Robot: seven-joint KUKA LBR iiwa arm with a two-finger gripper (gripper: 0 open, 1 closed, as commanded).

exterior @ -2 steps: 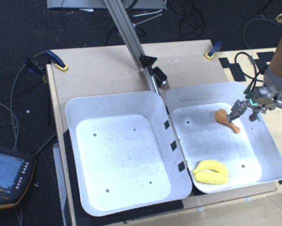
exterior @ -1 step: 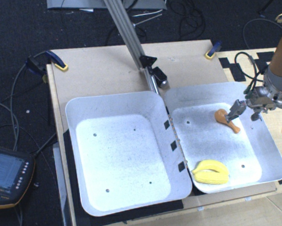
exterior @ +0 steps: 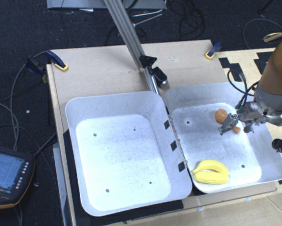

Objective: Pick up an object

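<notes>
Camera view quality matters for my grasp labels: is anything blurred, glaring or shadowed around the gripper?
Camera view: evenly lit, no harsh glare on the right bin; gripper soft and small beside the orange ball, finger detail lost; banana casts faint shadow.

Two shallow white bins sit side by side on a pale bench [exterior: 101, 71]; the left bin [exterior: 80, 111] lies bare; the right bin [exterior: 194, 99] holds a yellow banana [exterior: 211, 172] near its front edge and a small orange ball [exterior: 221, 114] further back; the gripper [exterior: 231, 123] hangs just beside the ball, reaching in from the right; a handheld screen unit [exterior: 4, 174] lies on the dark floor at left.
</notes>
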